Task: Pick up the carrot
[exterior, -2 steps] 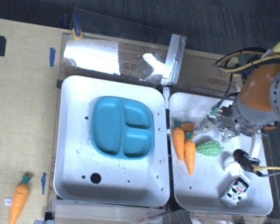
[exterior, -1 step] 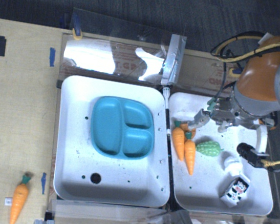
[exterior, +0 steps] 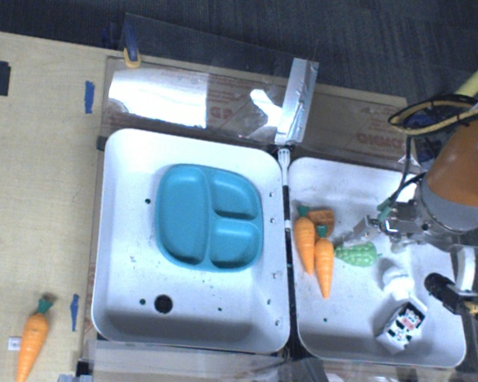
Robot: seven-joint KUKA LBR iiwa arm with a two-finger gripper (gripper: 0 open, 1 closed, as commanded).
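Two orange carrots lie side by side at the left end of the right bin (exterior: 437, 350), one (exterior: 304, 242) close to the bin's left wall and the other (exterior: 324, 265) just to its right. A third carrot (exterior: 33, 338) lies on the wooden bench outside the bins, at the lower left. My gripper (exterior: 386, 224) hangs over the upper middle of the right bin, to the right of the two carrots and apart from them. Nothing is seen held in it.
A blue divided plate (exterior: 211, 217) sits in the left bin (exterior: 117, 239). In the right bin lie a small orange piece (exterior: 322, 217), a green toy (exterior: 355, 254), a white object (exterior: 397, 281) and a black-and-white patterned toy (exterior: 405, 325). The arm (exterior: 467, 169) covers the bin's right side.
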